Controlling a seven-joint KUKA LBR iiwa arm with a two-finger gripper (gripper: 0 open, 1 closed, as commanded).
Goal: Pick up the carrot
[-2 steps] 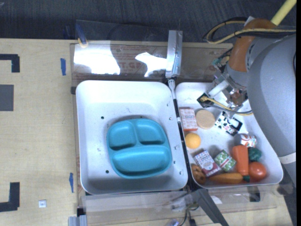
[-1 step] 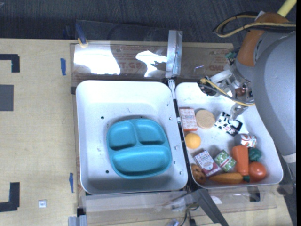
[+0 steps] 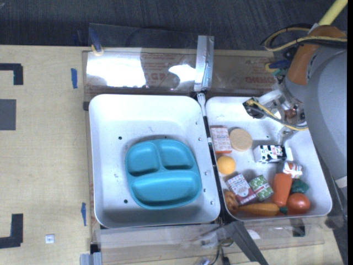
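Nearest the camera, at the near edge of the right bin (image 3: 322,187), a long orange toy (image 3: 259,208) is lying flat beside a glossy red tomato (image 3: 298,203). Just behind them the carrot (image 3: 282,187) is resting: a stubby, smooth orange cone, probably plastic, its green end pointing nearward. The hand (image 3: 274,107) is hovering over the bin's far right corner, well apart from the carrot; whether it is wide or narrow I cannot tell. Judging by this, the approach step is in hand. Next it needs to travel nearward and descend over the carrot, avoiding the crowding neighbours. A smooth blue divided tray (image 3: 162,171) is sitting in the left bin (image 3: 105,120).
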